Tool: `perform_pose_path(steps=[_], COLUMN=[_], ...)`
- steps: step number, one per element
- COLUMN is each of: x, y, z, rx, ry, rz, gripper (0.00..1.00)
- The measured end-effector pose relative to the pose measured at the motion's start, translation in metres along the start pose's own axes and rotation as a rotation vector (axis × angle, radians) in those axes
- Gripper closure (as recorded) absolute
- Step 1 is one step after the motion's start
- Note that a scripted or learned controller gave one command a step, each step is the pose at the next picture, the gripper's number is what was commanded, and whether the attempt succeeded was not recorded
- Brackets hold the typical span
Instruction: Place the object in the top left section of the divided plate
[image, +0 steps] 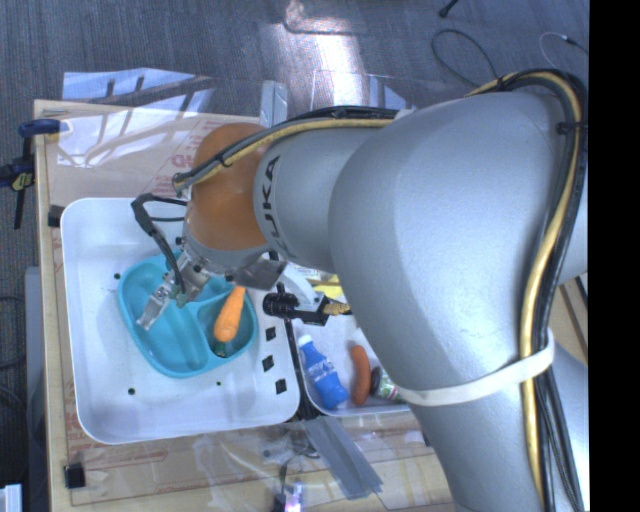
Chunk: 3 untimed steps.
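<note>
Our gripper (152, 310) hangs over the blue divided plate (150, 340) at its 10 o'clock section; fingers look slightly parted, gripping nothing we can see. The carrot (230, 313) lies at 3 o'clock. We judge it needs regrasping mid-body, then a low release.

The carrot (230, 314) takes the plate's (150, 345) right section; bare floor lies along the left bin's (85, 300) left and bottom edges.
</note>
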<state>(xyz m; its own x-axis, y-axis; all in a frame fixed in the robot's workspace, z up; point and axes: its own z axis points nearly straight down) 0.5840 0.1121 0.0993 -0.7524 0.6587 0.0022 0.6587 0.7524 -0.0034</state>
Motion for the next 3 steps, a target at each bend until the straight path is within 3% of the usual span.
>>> perform_pose_path(steps=[1, 2, 3], x=[-0.004, 0.029, 0.039], y=[-0.001, 0.018, 0.091], z=[-0.011, -0.038, 0.003], rx=[-0.001, -0.003, -0.002], ry=[-0.006, -0.004, -0.003], rz=[0.000, -0.483, -0.439], gripper=[1.00, 1.00, 1.00])
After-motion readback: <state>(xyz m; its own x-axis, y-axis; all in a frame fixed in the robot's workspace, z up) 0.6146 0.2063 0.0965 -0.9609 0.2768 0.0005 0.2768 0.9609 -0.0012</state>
